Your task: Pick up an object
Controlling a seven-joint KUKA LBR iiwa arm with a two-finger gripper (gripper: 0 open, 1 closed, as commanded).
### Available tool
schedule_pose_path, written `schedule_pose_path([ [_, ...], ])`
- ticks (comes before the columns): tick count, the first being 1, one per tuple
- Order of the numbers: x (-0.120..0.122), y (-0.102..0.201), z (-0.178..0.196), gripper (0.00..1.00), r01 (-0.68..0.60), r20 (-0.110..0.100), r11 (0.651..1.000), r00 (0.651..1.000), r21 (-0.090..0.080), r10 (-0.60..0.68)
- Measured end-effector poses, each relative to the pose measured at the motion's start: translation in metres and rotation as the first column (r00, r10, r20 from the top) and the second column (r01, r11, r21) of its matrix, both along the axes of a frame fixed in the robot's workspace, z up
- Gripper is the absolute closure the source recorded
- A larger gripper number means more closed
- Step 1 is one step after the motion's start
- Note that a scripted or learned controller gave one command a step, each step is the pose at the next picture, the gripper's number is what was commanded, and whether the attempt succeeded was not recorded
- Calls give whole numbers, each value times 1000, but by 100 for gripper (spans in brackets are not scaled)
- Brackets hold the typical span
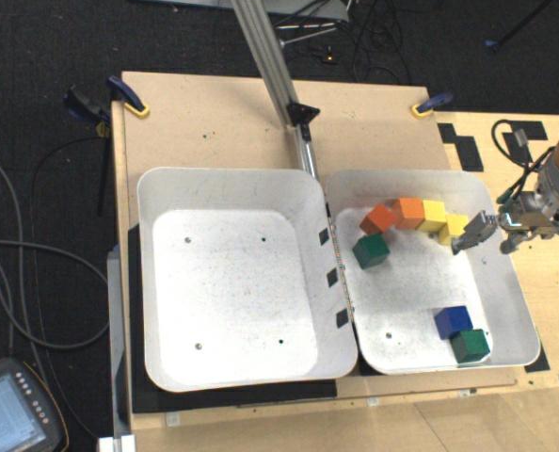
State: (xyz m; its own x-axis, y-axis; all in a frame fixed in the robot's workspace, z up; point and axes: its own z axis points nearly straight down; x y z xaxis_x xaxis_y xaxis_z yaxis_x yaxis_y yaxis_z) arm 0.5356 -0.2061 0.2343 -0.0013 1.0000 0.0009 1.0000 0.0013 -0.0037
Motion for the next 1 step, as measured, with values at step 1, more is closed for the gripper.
schedule_pose_path([
  [1,1,0,2,0,0,4,1000,1000,-1,0],
])
